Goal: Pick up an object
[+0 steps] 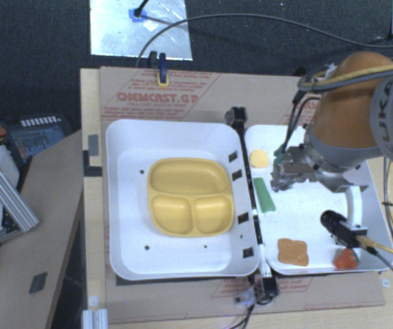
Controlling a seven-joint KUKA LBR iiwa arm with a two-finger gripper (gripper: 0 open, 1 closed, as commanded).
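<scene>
**Gripper low over right bin, beside green strip**

Left bin (124, 204): white and shallow. A yellow three-compartment tray (188, 196) lies flat in the middle, with two small wells toward the near edge and one long well behind. Bare white floor runs all round the tray. The band is widest along the bin's left wall and near edge and narrower toward the shared divider.

Right bin (306, 218): four small things, all apart from each other.
- Yellow round piece (259, 158): far-left corner, close to the divider wall.
- Green strip (264, 195): lies lengthwise along the divider, just beside that wall, on the near side of the yellow piece.
- Orange-brown piece (293, 252): close to the near rim.
- Red piece (346, 259): near-right corner, by the rim.

Gripper (281, 181): sits over the left half of the right bin, just right of the green strip and on the near side of the yellow piece. Cannot tell from this angle whether it is open or closed, or whether it touches the strip. Nothing visibly held.

Arm (350, 115): comes in from the right and covers the bin's far-right part. The open floor lies mid-bin, between the gripper and the orange-brown piece.
</scene>
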